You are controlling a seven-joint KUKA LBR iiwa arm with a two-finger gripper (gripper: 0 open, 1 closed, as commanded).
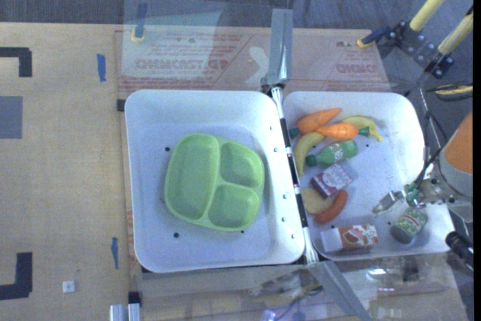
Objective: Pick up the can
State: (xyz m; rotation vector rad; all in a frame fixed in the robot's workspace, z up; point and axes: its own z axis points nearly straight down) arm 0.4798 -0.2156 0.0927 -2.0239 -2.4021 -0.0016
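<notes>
Two white bins sit side by side, and we find the can (408, 225) lying tilted near the front right corner of the right bin (406, 107), apart from the toy food heaped along its left wall. Our gripper (415, 194) hangs just above and beside the can, likely lining up a descent. We cannot tell how its claw stands.

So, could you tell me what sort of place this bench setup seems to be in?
Most likely a robotics lab for pick-and-place trials, not a kitchen. Two shallow white bins sit side by side: the left bin bears a green divided plate, and the right bin holds toy food and a can, near the gripper.
</notes>
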